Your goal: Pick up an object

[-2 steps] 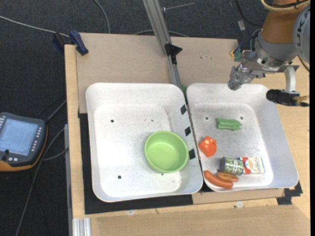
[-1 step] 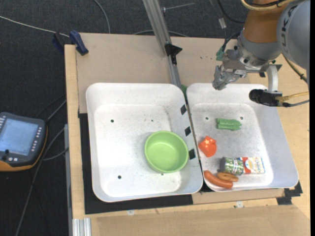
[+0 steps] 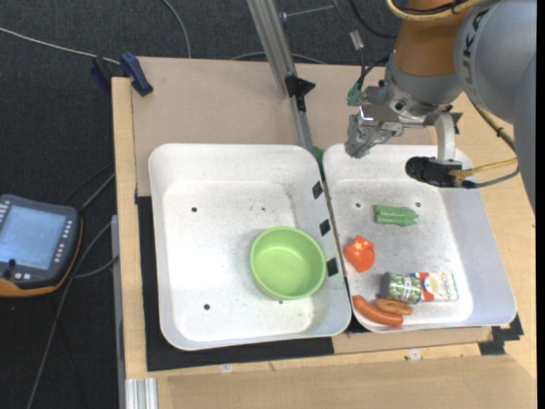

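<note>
1. Camera view puts the gripper [image 3: 361,141] at the far rim of the right bin [image 3: 477,245], hanging from the grey arm [image 3: 460,41] with its orange band; we see nothing between its fingers, and we cannot tell whether they are spread or closed.
2. Nearest to it we see a green object [image 3: 396,216], lying flat on the floor of the right bin, well apart from the gripper and nearer the camera.
3. Further toward the near side we find a red-orange object [image 3: 360,253] just beside the bin's left wall.
4. Near the front edge of the same bin we see a small can lying on its side [image 3: 404,288], touching a flat printed packet [image 3: 438,286] on its right.
5. Just in front of the can we note a reddish sausage-shaped object [image 3: 378,311], resting against the front rim.
6. In the left bin [image 3: 196,194] we see a green bowl [image 3: 288,262], upright, close to the dividing walls.
7. At the left edge we spot a handheld control pendant [image 3: 34,241] on the dark floor.
</note>
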{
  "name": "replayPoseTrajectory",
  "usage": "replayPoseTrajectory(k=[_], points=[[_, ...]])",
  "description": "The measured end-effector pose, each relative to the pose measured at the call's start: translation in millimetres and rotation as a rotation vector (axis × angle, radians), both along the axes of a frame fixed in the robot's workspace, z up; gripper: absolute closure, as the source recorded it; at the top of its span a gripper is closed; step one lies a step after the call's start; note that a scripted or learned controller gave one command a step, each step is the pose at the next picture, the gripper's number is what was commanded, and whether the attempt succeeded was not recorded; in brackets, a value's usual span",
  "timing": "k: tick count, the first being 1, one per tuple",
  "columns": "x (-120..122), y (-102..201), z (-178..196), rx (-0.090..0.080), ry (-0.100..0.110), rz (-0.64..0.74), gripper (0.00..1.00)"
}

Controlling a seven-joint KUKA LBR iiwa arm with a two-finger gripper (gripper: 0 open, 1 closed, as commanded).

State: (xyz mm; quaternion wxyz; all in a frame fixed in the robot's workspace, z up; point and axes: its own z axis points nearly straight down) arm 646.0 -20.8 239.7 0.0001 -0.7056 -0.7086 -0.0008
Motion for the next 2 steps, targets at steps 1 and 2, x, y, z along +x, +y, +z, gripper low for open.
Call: replayPoseTrajectory(k=[1, 2], points=[[-15.0, 51.1, 0.0, 0.000, 0.001, 0.001, 1.00], [-12.3, 106.2, -9.9, 0.000, 0.001, 0.000, 1.00]])
